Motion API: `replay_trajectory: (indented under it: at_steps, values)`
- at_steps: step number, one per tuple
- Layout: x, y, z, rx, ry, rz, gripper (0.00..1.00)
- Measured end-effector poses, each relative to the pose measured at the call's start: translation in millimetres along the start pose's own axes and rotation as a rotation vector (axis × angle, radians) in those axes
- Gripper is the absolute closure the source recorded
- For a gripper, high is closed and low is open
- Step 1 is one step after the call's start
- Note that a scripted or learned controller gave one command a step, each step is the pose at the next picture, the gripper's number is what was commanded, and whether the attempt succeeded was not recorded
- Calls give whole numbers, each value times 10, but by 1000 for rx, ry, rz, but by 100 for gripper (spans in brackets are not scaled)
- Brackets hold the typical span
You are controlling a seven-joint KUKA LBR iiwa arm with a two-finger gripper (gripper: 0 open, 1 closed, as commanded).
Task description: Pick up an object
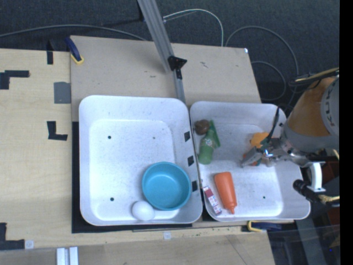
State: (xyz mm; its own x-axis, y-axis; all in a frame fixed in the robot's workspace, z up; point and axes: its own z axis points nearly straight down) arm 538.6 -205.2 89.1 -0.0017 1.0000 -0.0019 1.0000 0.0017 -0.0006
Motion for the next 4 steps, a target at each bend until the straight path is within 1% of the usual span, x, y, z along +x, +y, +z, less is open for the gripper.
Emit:
replay_trajectory:
  at_steps: [1, 2, 3, 4]
  values:
    - [7, 2, -106, 0, 1, -1, 100]
    - [-42, 24, -727, -5, 0, 0, 100]
    - [21, 5, -1333, -6, 0, -1, 100]
    - [21, 17, -1865, -5, 0, 0, 100]
